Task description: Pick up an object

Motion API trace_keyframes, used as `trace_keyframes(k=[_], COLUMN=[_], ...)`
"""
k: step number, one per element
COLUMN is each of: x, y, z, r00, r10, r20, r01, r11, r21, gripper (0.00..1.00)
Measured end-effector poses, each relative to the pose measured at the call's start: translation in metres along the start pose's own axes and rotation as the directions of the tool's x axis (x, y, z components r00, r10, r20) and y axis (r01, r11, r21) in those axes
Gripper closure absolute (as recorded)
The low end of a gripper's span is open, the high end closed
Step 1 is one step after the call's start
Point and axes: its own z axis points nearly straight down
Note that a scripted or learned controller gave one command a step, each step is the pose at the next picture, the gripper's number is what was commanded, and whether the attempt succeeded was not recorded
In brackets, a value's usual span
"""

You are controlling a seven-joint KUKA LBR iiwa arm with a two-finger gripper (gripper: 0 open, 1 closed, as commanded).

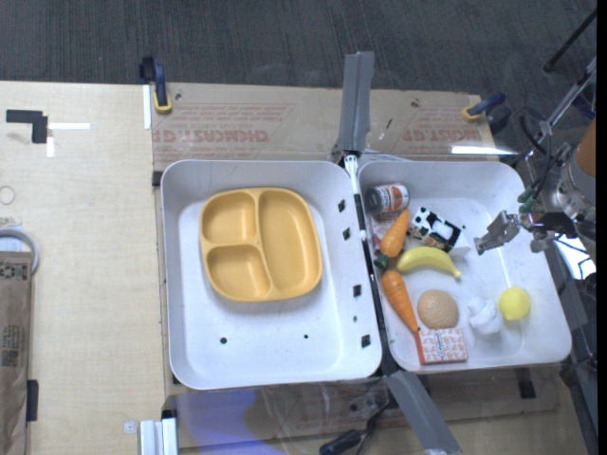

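My gripper [517,238] hangs over the right side of the right bin [542,344], its two grey fingers spread open with nothing between them. Below it lie a yellow ball [514,303] and a small white object [486,317]. To its left are a banana [429,260], a black-and-white toy [435,227], a tan round roll [437,308], two carrots [398,297] along the bin's left wall, a small can [388,198] on its side and a flat printed packet [443,347].
The left bin [190,349] holds a yellow three-section plate [260,244]. A grey divider post [356,102] stands between the bins at the back. Clamps sit on the cardboard strip behind; the wooden bench stretches to the left.
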Motion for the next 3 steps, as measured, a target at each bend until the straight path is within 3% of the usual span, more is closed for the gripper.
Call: trace_keyframes(k=[1,2,3], x=[0.021,0.009,0.008], y=[0.015,0.051,0.051], z=[0.12,0.146,0.137], r00=[0.993,0.945,0.946], r10=[-0.122,-0.328,-0.324], r20=[-0.001,0.0,0.0], r01=[0.122,0.328,0.324], r11=[0.993,0.945,0.946], r21=[0.001,-0.002,-0.001], gripper=[0.0,0.0,1.0])
